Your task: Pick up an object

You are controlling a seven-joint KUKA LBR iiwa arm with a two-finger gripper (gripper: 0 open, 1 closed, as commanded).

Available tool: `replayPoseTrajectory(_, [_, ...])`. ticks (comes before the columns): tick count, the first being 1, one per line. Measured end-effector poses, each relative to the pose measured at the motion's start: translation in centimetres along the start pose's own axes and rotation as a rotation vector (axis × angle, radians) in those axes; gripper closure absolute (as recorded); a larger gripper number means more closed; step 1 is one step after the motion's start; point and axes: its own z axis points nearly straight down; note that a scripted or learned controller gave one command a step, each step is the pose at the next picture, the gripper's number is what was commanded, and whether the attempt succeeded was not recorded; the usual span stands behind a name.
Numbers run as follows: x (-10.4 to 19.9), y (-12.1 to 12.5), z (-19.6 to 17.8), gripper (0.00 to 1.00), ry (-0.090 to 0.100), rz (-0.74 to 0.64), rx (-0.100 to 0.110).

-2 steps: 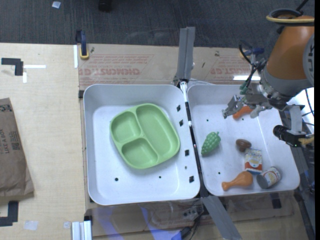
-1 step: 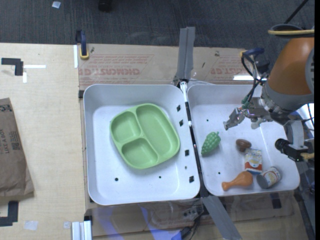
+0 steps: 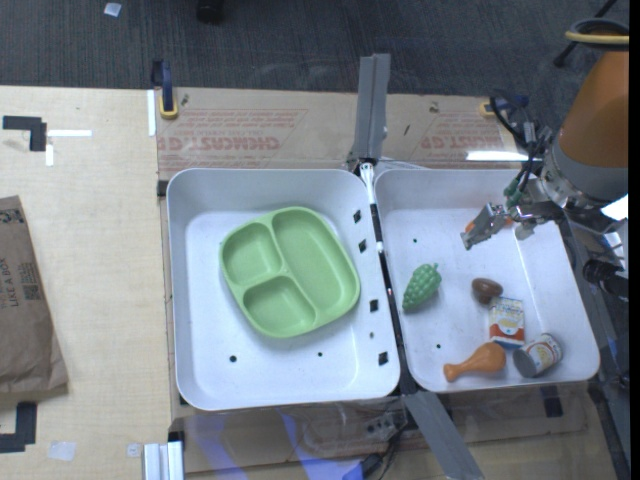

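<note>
Right bin (image 3: 560,268): pincer (image 3: 478,230) blurred, arm cropped.

Right bin's (image 3: 400,268) left and middle floor lies bare; toys (image 3: 505,340) crowd its near-right corner.

- Two white bins sit before me on the tabletop, side by side: the left bin (image 3: 190,298) and the right bin (image 3: 570,298).
- One green plate (image 3: 290,270) with three compartments lies in the left bin.
- Five small things lie in the right bin:
  - one knobbly green toy fruit (image 3: 422,287)
  - one small dark brown lump (image 3: 487,290)
  - one little carton (image 3: 507,321) in white, red and orange
  - one toy drumstick (image 3: 477,363)
  - one small can (image 3: 538,355) lying on its side
- One brown paper bag (image 3: 25,298) lies on the tabletop, well left of the bins.
</note>
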Motion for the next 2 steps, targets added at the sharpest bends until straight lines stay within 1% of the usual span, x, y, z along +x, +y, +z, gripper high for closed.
replayPoseTrajectory(1, [-4.7, -4.8, 9.5, 0.0, 0.002, -0.083, 0.002])
replayPoseTrajectory(2, [-3.8, -6.0, 2.5, 0.0, 0.0, -0.099, -0.001])
